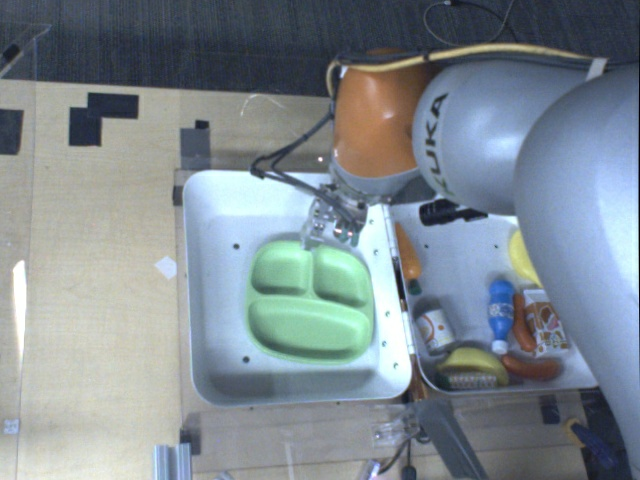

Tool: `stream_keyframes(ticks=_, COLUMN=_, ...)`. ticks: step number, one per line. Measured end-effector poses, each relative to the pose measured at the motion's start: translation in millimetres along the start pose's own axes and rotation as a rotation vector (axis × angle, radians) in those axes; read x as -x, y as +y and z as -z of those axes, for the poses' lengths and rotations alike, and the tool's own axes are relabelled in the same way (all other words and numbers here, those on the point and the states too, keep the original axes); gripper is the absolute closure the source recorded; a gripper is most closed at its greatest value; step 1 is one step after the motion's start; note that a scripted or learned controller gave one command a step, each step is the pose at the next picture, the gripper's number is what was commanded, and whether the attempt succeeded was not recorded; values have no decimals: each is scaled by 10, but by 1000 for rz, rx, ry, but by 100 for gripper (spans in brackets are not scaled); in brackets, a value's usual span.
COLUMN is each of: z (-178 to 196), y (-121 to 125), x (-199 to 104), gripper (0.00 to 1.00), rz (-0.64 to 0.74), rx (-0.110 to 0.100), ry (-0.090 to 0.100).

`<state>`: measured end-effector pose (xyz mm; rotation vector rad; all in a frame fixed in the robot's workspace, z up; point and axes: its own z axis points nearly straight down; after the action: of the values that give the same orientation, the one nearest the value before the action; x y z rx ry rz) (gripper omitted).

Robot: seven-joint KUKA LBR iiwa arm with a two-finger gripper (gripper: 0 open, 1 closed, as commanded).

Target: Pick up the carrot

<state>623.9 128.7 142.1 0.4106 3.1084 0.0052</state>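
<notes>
1. Two white bins sit side by side: the left bin and the right bin.
2. One arm reaches in from the right, its orange band above the left bin's far edge.
3. One gripper hangs over the far right part of the left bin, just above the tray's far edge; whether it is open or closed cannot be told, and nothing is visibly gripped.
4. One green divided tray lies in the left bin, with three compartments.
5. One carrot lies in the right bin against its left wall, apart from the gripper.
6. Also in the right bin: one small can, one blue bottle, one banana, one red sausage, one printed packet, and one yellow thing partly hidden under the arm.
</notes>
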Motion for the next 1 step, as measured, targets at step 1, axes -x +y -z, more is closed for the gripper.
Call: stream_keyframes(ticks=1, z=-526, y=-25, x=287, gripper=100, rz=-411, rx=4, ry=-6)
